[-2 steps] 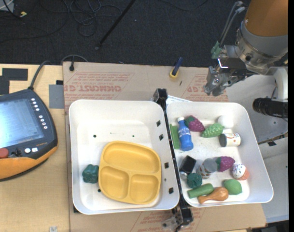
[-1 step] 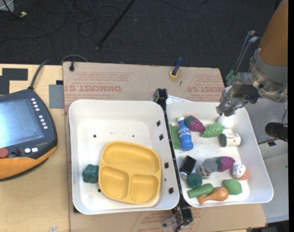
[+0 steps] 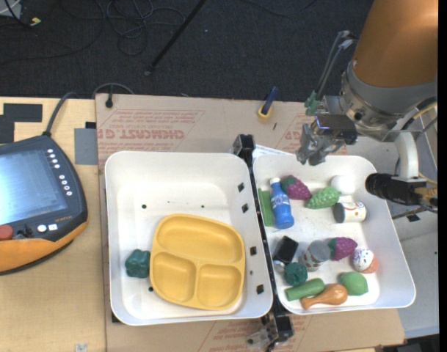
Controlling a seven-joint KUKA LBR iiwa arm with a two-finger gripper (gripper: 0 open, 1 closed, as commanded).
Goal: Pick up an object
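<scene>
- The grey robot arm with its orange band (image 3: 395,35) reaches in over the desk's (image 3: 54,306) far right corner; the picking looks barely begun, with descent, grasp and lift all left.
- The left shallow white plastic bin (image 3: 172,174) carries a yellow three-compartment plastic tray (image 3: 197,261) and, beside it near the bin's left edge, a dark green lumpy toy (image 3: 138,263).
- The right shallow white plastic bin (image 3: 395,277) holds every likely target: a blue plastic bottle (image 3: 282,205), a purple grape cluster toy (image 3: 298,189), a green bumpy fruit toy (image 3: 324,197), an orange gourd-shaped toy (image 3: 327,295).
- The dark two-finger tool (image 3: 311,151) hangs above that bin's far edge; I cannot tell how its tips stand, and nothing shows between them.
</scene>
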